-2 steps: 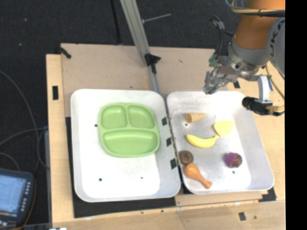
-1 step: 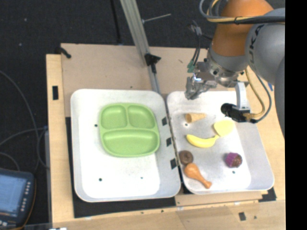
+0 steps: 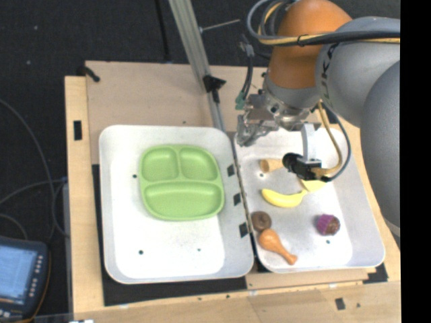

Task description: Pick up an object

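We cannot tell the state of the end effector [image 3: 250, 132], high at the right bin's [image 3: 357, 247] far-left corner. The banana [image 3: 281, 198] lies mid-bin; we should descend centred over it.

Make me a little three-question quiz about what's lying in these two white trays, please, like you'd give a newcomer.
1. True or false: the green divided plate lies in the left bin.
2. Which item lies nearest the front edge of the right bin?
A. the banana
B. the toy drumstick
C. the purple item
3. Fill in: the brown round item lies right next to the ____ between the two bins.

Key
1. True.
2. B.
3. Divider: it sits at the right bin's left edge, just above the drumstick.
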Controlling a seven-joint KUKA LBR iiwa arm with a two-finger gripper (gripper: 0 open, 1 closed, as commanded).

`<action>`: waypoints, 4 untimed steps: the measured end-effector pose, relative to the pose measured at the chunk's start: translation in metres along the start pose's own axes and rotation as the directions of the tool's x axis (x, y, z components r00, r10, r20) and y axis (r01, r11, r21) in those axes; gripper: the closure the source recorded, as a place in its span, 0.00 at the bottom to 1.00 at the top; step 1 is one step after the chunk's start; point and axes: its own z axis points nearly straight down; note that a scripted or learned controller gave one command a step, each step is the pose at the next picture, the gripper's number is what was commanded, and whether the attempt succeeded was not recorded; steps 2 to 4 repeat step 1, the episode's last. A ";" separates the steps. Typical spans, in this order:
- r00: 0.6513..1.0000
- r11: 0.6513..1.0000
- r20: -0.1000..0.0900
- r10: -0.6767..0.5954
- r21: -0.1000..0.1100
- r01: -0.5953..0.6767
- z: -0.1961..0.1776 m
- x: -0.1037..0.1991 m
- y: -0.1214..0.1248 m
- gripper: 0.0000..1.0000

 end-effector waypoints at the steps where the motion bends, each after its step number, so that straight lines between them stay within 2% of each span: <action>1: 1.000 1.000 0.000 0.000 0.000 0.000 0.010 0.048 -0.021 1.00; 4: 1.000 1.000 0.000 0.000 0.000 0.000 0.010 0.048 -0.021 1.00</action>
